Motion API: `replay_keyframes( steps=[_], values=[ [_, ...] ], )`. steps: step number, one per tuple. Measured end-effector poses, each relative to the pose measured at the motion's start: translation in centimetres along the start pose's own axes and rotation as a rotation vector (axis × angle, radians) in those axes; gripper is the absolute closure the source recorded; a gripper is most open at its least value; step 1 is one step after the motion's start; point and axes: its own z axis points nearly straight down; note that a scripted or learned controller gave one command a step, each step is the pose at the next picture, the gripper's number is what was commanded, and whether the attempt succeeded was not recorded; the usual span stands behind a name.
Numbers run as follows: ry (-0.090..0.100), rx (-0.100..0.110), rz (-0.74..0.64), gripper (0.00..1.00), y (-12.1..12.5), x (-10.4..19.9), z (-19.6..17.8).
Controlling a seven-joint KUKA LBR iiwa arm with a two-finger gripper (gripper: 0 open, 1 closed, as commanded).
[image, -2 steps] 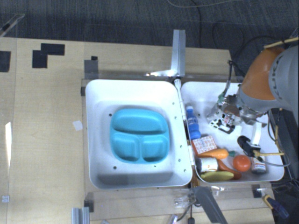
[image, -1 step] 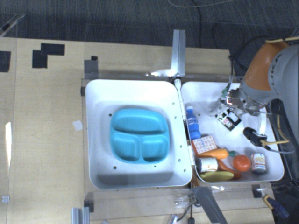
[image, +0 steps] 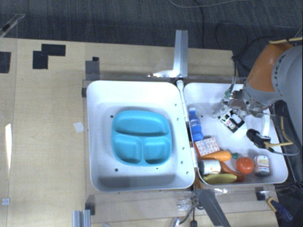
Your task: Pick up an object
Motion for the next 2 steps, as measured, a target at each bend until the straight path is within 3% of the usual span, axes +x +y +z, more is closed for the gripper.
replay_keyframes(
  steps=[1, 2],
  values=[
    [0.000, -0.009, -0.005, 1.00, 0.3, 0.2, -1.3],
    [0.000, 0.006, -0.016, 1.00, 2.0, 5.7, -13.1]
  ],
)
